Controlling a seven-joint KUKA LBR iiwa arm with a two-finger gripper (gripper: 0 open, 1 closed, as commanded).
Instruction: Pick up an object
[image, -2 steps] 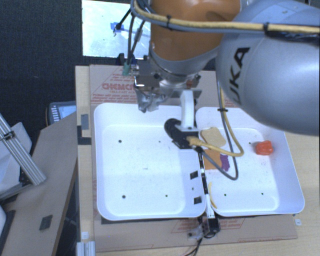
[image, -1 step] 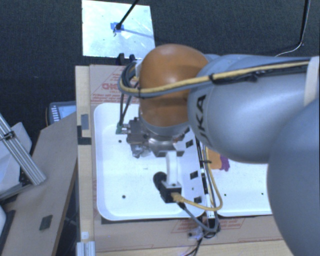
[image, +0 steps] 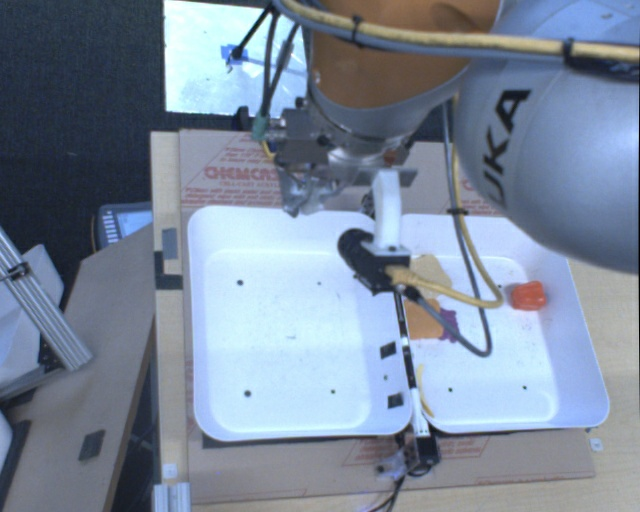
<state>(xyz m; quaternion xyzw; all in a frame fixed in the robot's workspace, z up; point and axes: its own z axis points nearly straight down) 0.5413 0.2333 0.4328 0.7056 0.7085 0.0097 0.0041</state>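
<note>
Gripper (image: 305, 195), finger state unclear, over left bin's (image: 215, 300) far rim.

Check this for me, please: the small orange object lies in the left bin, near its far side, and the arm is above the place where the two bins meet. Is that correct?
Not quite. The camera view shows the small orange object lying in the right bin, not the left bin. The rest holds: it is near the far side, and the arm is above the place where the two bins meet.
</note>
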